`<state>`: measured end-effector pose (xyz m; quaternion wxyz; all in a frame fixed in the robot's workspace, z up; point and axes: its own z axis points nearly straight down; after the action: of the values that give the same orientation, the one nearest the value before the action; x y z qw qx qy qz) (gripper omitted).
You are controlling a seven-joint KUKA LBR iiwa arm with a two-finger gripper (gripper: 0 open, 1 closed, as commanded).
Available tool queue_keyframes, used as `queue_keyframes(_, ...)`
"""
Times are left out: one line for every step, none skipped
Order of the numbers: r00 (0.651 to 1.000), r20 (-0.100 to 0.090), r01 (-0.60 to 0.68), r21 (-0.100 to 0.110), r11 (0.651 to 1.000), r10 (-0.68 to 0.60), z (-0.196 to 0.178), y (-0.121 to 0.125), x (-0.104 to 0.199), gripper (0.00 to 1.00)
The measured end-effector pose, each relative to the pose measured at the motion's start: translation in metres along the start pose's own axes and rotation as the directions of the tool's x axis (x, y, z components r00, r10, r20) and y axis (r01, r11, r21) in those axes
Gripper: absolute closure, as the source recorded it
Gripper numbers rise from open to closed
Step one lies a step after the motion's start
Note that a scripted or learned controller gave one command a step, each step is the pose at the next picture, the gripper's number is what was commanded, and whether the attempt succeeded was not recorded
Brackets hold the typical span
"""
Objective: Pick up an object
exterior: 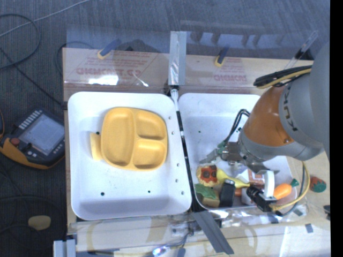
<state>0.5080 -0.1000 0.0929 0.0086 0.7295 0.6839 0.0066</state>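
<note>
Grey and orange, the arm (292, 116) fills the upper right of the view because it reaches in from that side and bends down over the right bin (214, 116). Its wrist hangs above a heap of small objects (230, 183) that lie close together in the near part of this bin: a red and yellow toy (208, 174), a black piece (227, 193), a green piece (209, 196) and an orange thing (283, 190) at the right end. They seem to sit so crowded because they were dropped there loosely, and this makes a clean grasp harder.

The tool (231, 155) is low, just above or at the far edge of the heap, but the wrist covers its tips, so I cannot tell how wide it stands or whether it has anything.

In the left bin (80, 191) a yellow tray (133, 138) with three compartments lies flat, well apart from the tool. Both bins rest side by side on the bench (123, 68), touching along their middle wall.

My judgement: the pick is in the approach or closing step, and nothing is yet seen lifted.
</note>
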Motion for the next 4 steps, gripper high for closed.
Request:
queue_keyframes(0.997,0.001,-0.071,0.025,0.997,0.071,-0.045,0.016,-0.006,0.00)
queue_keyframes(1.000,-0.004,0.009,-0.003,1.000,-0.009,-0.001,-0.007,-0.004,0.00)
queue_keyframes(0.997,0.003,0.083,-0.006,0.997,-0.083,-0.001,-0.015,0.000,0.00)
queue_keyframes(0.996,-0.001,0.087,-0.009,0.996,-0.087,-0.012,-0.014,0.002,1.00)
